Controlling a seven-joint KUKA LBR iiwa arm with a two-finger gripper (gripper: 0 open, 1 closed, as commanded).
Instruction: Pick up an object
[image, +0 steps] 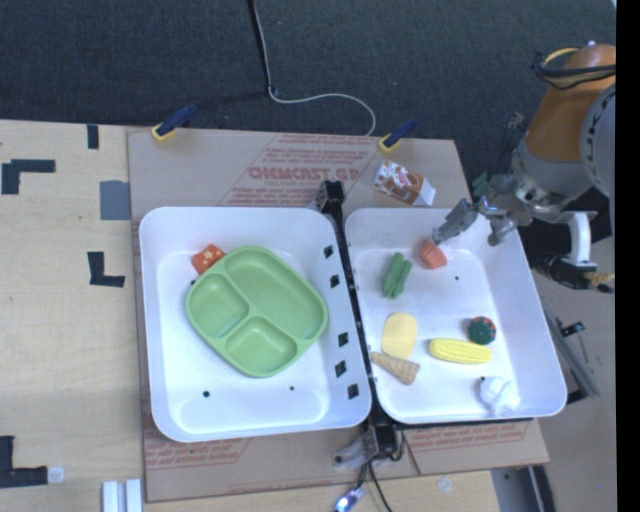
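Green pepper (396, 274) lies beside orange piece (432, 256).

Two white bins (160, 330) sit side by side on a cardboard sheet (290, 175) covering the wooden bench (60, 340).

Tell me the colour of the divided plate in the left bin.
Light green; the divided plate shows plainly in the camera view.
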